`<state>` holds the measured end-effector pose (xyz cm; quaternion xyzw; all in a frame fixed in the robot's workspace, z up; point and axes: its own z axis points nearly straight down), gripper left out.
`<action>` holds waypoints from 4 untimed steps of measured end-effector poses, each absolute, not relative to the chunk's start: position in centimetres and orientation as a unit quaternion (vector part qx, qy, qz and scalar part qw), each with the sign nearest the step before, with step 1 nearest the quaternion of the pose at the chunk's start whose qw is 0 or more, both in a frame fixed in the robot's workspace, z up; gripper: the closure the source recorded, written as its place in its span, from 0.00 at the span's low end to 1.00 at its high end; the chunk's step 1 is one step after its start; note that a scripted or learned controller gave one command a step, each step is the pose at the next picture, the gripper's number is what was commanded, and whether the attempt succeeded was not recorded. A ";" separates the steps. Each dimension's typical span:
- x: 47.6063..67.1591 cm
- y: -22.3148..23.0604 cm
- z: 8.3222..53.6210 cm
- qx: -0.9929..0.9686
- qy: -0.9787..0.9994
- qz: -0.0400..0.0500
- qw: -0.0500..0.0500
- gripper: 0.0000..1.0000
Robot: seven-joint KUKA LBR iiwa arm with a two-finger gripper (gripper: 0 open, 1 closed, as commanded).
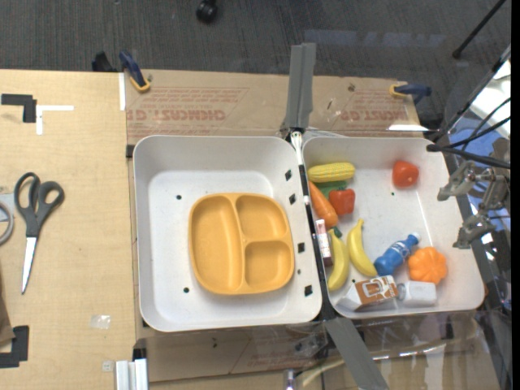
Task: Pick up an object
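The right bin (422, 210) holds several toys. A yellow corn cob (331, 171) lies at its back left, with a red pepper (344, 201) and an orange carrot (322, 207) just below it. A red tomato (405, 173) sits apart at the back. Two bananas (360, 249) (337, 262) lie near the left wall. A blue bottle (396, 253), an orange pumpkin-like fruit (427, 265), a brown-and-white carton (375, 292) and a white pack (419, 292) crowd the front. The left bin (154, 218) bears a yellow divided plate (241, 242).
Scissors (34, 210) lie on the wooden bench at far left. Blue-and-yellow clamps (134, 70) (410, 91) pin the cardboard behind the bins. Metal brackets and cables (475, 210) stand along the right bin's outer wall. A small red-and-white tube (322, 240) rests by the divide between the bins.
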<state>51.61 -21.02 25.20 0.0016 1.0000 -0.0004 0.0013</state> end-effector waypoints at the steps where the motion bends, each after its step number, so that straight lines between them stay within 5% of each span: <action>1: 48.6 -20.4 14.1 -0.083 0.997 0.000 0.001 0.00; 2: 48.6 -15.1 9.4 -0.099 0.995 -0.001 0.003 0.00; 3: 53.1 -12.2 9.8 -0.045 0.999 -0.013 0.011 0.00; 4: 62.1 -10.5 9.9 -0.022 1.000 -0.001 0.004 0.00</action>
